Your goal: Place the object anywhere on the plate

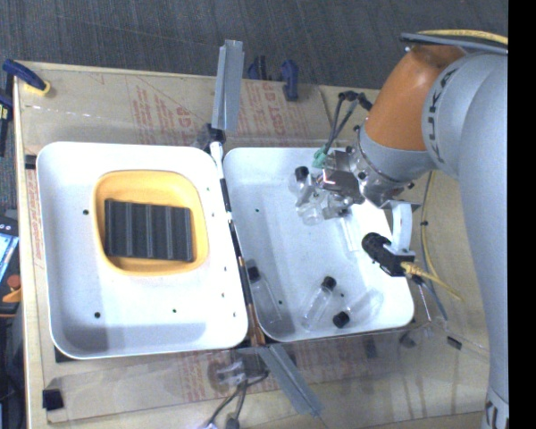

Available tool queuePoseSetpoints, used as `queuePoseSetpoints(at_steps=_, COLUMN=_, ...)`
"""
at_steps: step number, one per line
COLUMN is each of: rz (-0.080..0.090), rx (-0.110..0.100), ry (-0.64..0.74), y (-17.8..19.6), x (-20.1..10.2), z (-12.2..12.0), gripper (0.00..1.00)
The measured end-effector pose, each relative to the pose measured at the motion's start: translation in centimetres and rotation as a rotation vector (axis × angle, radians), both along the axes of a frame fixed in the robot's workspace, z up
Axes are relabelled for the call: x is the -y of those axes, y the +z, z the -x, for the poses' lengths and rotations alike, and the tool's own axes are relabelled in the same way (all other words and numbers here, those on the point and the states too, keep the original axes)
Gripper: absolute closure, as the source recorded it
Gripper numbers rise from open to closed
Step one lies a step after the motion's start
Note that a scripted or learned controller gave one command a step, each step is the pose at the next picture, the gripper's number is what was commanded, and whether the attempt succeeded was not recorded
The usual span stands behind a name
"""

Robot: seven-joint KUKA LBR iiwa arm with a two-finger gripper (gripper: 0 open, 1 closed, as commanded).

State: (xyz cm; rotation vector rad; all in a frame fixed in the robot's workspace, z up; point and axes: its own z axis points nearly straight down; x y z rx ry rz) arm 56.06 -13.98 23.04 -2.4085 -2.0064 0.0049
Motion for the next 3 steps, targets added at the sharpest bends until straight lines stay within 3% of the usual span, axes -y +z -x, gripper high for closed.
queuePoseSetpoints(at_steps=1, rz=0.000, rx=0.001, ry=0.292, y=-2.4, x=-5.8, z=-3.0, gripper=1.00)
queuePoseSetpoints(at_steps=2, rz=0.001, rx=0.006, ry=0.445, y=-3.9, x=-12.0, z=-6.0, gripper=1.00)
queuePoseSetpoints(at_steps=3, rz=0.002, rx=0.006, ry=0.445, y=-3.9, x=-12.0, z=-6.1, gripper=0.00)
